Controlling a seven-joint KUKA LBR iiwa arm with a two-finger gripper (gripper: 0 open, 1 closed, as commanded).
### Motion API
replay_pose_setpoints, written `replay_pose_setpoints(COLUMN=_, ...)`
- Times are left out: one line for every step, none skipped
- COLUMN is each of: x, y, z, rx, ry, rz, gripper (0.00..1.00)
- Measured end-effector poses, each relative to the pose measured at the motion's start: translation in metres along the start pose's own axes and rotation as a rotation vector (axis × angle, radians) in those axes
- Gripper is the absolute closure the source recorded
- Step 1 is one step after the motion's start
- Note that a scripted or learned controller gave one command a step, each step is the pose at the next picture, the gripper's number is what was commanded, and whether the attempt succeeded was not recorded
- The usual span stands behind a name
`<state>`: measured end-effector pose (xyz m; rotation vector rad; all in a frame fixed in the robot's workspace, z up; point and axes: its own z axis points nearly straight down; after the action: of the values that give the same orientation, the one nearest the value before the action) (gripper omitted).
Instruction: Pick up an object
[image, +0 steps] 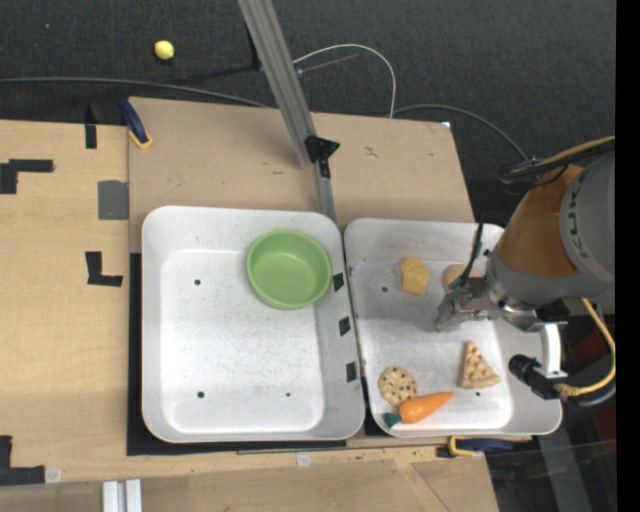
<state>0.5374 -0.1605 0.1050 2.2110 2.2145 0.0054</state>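
The right bin (380, 250) holds a yellow cheese-like chunk (414, 276), a pizza slice (478, 367), a round cookie (397, 384) and an orange carrot (425, 405). A tan piece (456, 275) peeks out beside the arm. My gripper (450, 312) is down in the right bin, between the yellow chunk and the pizza slice, with nothing visible between its fingers. A green bowl (289, 268) sits in the left bin (200, 340) at its upper right.
A grey metal pole (290, 90) slants down to the divider between the bins. A yellow ball (164, 49) lies on the dark floor at the top left. Cables loop behind the right bin.
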Motion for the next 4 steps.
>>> replay_pose_setpoints(x=-0.004, y=-0.005, z=-0.045, rx=0.009, ry=0.006, rz=0.001, gripper=1.0)
replay_pose_setpoints(x=-0.012, y=-0.002, z=-0.089, rx=0.008, ry=0.005, rz=0.001, gripper=1.0)
replay_pose_setpoints(x=-0.012, y=-0.001, z=-0.142, rx=0.007, ry=0.005, rz=0.0, gripper=1.0)
replay_pose_setpoints(x=0.04, y=0.001, z=-0.13, rx=0.013, ry=0.008, rz=-0.004, gripper=1.0)
